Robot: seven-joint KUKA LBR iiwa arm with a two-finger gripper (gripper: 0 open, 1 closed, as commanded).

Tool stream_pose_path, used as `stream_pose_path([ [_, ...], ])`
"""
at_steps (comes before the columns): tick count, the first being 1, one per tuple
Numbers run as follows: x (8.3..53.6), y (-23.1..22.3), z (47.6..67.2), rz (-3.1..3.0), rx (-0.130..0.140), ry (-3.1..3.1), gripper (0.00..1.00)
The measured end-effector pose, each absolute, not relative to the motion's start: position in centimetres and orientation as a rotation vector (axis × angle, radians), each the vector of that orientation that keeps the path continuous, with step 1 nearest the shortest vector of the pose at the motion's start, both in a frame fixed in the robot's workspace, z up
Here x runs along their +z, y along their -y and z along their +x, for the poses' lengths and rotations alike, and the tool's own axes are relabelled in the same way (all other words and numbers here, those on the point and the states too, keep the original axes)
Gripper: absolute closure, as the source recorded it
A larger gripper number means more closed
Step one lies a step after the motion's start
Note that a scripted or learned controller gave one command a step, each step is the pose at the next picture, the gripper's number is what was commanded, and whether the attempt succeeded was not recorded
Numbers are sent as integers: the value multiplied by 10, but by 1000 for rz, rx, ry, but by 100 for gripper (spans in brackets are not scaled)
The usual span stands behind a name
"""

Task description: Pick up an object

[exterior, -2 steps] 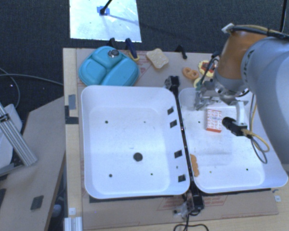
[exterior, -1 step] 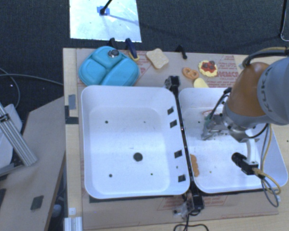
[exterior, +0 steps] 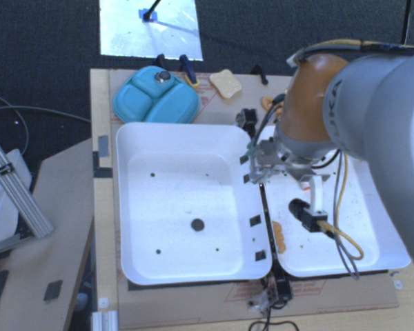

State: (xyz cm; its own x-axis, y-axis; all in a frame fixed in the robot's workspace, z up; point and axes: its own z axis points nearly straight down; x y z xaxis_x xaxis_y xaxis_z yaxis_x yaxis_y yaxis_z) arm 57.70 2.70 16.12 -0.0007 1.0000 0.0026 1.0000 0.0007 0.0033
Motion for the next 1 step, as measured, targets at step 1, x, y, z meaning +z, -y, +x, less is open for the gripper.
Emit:
stream_pose_path([
  [1, 353, -50, 567, 2204, 27, -2221, 100],
])
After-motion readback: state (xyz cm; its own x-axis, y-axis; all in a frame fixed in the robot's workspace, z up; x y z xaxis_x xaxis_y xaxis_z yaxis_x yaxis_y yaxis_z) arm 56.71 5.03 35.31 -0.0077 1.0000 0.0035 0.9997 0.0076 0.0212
